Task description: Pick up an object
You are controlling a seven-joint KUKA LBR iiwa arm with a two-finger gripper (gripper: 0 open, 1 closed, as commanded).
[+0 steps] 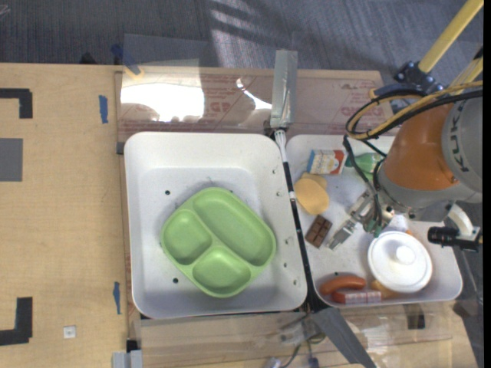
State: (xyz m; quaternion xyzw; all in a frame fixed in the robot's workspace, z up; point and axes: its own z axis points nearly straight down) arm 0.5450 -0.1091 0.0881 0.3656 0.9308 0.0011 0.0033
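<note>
Gripper [347, 228] is down in the right bin [453, 282], just right of the chocolate bar [317, 231]. Can't honestly tell how far open it is or whether it's got anything. Taking the chocolate bar as landmark: yellow cookie-ish disc [312, 194] just above it, white lidded pot [399, 261] off to the right, hot dog [343, 284] below. I'd centre squarely over the bar and come down straight before closing.
</note>
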